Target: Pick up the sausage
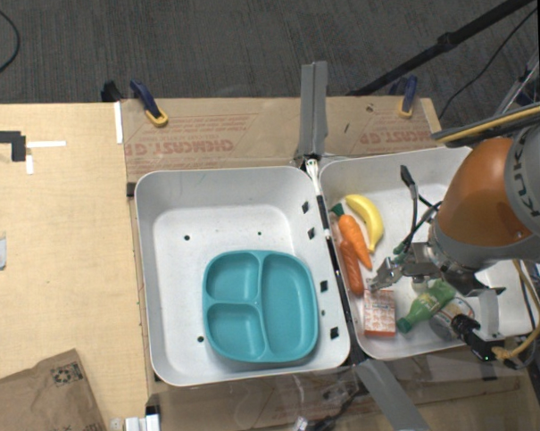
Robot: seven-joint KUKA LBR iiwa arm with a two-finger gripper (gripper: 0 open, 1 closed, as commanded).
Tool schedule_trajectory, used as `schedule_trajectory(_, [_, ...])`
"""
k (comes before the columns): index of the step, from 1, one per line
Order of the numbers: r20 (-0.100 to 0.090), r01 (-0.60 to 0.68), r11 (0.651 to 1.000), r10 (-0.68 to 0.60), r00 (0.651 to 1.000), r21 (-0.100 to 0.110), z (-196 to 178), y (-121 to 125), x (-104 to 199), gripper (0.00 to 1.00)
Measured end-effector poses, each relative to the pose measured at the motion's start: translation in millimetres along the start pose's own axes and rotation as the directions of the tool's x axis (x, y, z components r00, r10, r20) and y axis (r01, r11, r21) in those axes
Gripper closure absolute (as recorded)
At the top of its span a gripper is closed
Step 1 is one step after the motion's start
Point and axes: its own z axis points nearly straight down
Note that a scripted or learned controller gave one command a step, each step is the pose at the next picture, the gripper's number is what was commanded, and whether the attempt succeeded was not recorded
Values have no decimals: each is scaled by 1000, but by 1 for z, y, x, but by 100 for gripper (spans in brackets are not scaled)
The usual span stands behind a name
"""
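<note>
1. Gripper point(386, 275) hangs low in the right bin point(525, 326), just above the toys. I cannot tell how it is set or if it has hold of anything.
2. I think the sausage point(351, 267) is the long orange-brown toy lying against the left wall of the right bin. It sits just left of the gripper.
3. The job looks like it is at the reaching step. The sausage is not picked up yet.
4. Next, the gripper needs to slide a little to the left, line up across the sausage, go down and squeeze it.
5. A carrot point(354, 239) with a green top lies right beside the sausage and seems to touch it. It could get grabbed by mistake.
6. A yellow banana point(368, 216) curves just behind the carrot.
7. A small red and white box point(379, 313) lies near the bottom end of the sausage. A green bottle point(426, 303) lies under the arm point(484, 205).
8. The bin wall is close, so there is little room on that side.
9. The left bin point(165, 259) holds a teal plate point(259, 306) with three parts. It is well apart from the sausage.
</note>
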Motion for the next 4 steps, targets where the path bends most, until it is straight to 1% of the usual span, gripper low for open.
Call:
schedule_trajectory(1, [-7,-277,961,276,961,-12,11,5,1,0])
schedule_trajectory(2, [-10,-563,826,563,826,-2,12,19,4,0])
schedule_trajectory(3, [-7,-734,679,734,679,-5,10,102,6,0])
schedule_trajectory(4, [-11,-871,492,871,492,-5,9,32,-1,0])
